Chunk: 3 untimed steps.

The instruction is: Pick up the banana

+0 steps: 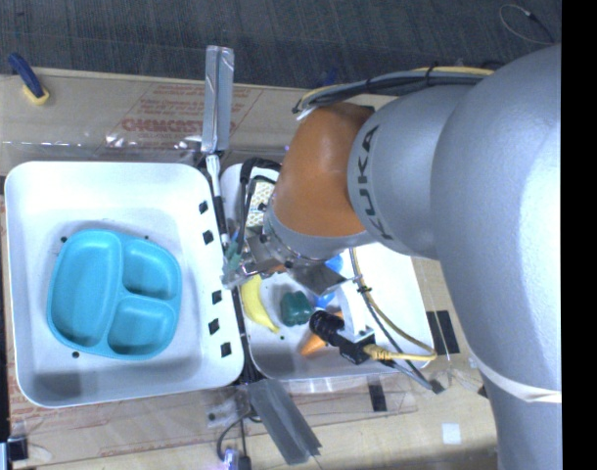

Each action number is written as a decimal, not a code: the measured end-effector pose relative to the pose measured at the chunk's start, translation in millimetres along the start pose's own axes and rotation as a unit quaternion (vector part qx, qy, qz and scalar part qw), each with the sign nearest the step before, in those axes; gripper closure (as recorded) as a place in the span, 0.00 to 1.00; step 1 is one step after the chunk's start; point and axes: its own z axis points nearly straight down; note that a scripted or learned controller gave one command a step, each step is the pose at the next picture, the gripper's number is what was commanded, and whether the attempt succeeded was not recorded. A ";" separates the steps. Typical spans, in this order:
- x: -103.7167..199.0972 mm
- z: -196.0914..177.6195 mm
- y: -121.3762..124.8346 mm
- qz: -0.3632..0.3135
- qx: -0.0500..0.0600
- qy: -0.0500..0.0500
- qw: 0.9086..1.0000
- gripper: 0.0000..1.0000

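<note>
The yellow banana (256, 306) lies in the right bin (279, 370), close to its left wall, with its length running toward the front. My gripper (242, 262) hangs just above the banana's far end, under the orange band of the wrist. The arm's big grey body covers most of the right bin, and the gripper's lower part is hard to make out against the bin wall. Nothing can be seen held in it.
A teal object (296, 307) and an orange piece (313, 342) lie right of the banana. The left bin (24, 360) holds a blue divided plate (113, 292). A raised divider with black marks (216, 292) separates the bins.
</note>
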 end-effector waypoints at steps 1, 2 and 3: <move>-0.2 -0.1 0.0 0.000 0.000 0.000 1.000 0.00; -7.3 -10.8 -24.6 0.022 0.001 0.001 1.000 0.00; 80.3 45.8 -8.8 -0.039 0.001 0.000 0.999 0.00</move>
